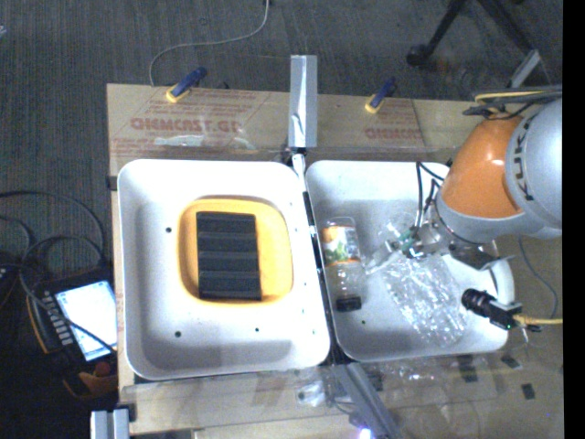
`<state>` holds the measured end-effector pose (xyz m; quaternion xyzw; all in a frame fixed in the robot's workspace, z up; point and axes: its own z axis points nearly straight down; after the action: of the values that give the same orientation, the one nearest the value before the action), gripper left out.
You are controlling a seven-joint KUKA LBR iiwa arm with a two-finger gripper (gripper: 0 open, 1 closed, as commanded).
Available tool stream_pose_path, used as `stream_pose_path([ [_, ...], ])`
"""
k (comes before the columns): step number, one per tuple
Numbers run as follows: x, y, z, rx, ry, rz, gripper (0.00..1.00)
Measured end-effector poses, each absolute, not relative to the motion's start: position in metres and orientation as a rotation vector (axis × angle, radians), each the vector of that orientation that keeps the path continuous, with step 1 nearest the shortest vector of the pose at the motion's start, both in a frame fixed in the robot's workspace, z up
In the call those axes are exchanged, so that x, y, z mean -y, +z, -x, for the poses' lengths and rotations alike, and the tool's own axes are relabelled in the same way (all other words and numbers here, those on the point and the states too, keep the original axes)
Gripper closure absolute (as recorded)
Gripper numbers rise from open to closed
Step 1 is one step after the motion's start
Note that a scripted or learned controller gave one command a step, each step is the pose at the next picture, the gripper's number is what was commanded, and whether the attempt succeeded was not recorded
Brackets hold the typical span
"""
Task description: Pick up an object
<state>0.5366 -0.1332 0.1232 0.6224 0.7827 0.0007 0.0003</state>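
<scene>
Arm (512, 176) over right bin (366, 186), reaching in from the right. Gripper (413, 243) low above clear plastic wrap (422, 291) at bin centre; open or closed: cannot tell. Small bottle (341, 250) against that bin's left wall, black cap toward the near edge. Left bin (146, 337): yellow tray (279, 245) with black block (228, 256) inside.

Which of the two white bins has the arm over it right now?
The right bin, holding the clear crumpled plastic and small bottle. The left bin holds a yellow tray.
</scene>
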Motion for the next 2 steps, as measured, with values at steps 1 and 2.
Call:
stream_pose_path([
  [1,0.184,0.091,-0.588,-2.152,0.010,-2.277,0.00],
  [2,0.191,0.091,-0.559,-2.358,0.010,-2.051,0.00],
])
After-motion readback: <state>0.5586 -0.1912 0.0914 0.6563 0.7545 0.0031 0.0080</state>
